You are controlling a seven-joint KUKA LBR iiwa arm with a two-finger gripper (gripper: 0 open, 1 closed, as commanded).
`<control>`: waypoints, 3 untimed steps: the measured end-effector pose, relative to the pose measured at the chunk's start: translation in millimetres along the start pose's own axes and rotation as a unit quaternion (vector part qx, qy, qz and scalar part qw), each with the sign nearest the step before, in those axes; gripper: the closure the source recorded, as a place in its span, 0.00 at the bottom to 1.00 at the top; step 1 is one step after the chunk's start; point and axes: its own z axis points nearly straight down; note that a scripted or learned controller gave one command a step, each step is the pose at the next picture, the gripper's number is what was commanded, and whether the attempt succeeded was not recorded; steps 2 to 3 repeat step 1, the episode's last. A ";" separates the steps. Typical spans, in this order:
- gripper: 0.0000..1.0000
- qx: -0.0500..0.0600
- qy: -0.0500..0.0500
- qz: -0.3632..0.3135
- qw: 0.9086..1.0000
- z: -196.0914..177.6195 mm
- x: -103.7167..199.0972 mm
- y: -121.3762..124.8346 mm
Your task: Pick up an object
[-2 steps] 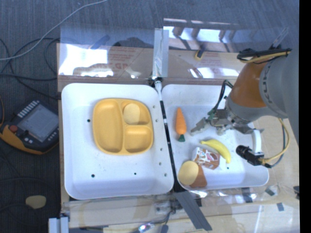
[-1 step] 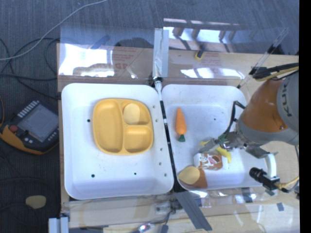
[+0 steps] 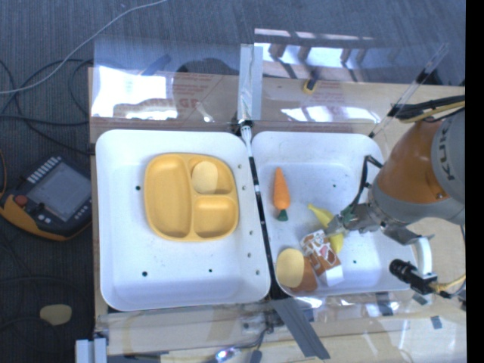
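Note:
The right bin (image 3: pixel 333 157) holds an orange toy carrot (image 3: pixel 280 190) near its left wall. A yellow banana (image 3: pixel 321 215) lies in the middle, with a red-and-white packet (image 3: pixel 319 252) and a tan round cup-like item (image 3: pixel 292 269) toward the front. My gripper (image 3: pixel 346 221) is low over the middle of this bin, its tip right beside the banana's right end and just above the packet. The grey wrist with its orange band (image 3: pixel 412 169) hides the bin's right side.
In the left bin (image 3: pixel 128 271) sits a yellow divided tray (image 3: pixel 170 203) with a pale round piece (image 3: pixel 204 176) in its upper right compartment. A clear divider wall (image 3: pixel 249 82) stands behind the bins. A teach pendant (image 3: pixel 45 199) lies on the floor at far left.

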 end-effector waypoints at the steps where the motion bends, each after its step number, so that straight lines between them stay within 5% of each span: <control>1: 1.00 0.006 -0.001 0.013 1.000 -138.0 22.6 59.3; 3: 1.00 0.006 -0.001 0.013 1.000 -138.0 22.6 59.3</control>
